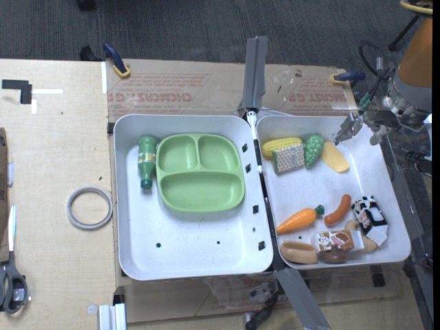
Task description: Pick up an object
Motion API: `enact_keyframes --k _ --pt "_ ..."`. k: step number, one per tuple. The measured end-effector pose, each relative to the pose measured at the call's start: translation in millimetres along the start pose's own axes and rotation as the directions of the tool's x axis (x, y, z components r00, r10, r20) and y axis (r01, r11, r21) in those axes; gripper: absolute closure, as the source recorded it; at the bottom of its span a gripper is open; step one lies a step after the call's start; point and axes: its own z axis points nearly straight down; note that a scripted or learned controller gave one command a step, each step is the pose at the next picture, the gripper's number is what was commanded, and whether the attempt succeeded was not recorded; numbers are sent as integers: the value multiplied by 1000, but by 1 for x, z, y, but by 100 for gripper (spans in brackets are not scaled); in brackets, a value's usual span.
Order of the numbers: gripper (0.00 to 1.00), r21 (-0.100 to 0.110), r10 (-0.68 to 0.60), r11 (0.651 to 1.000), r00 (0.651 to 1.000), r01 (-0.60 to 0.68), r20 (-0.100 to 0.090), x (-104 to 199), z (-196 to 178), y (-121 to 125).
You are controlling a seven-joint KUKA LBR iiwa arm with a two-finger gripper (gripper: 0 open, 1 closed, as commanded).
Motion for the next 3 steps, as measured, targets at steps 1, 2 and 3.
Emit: enact_keyframes --k 1,2,3 --pt "0 -4 -128 992 992 128 2 26 112 38" --pt "100 -3 -130 991 991 130 4 25 102 37" --pt "100 -2 -151 989 989 151 1 85 6 37"
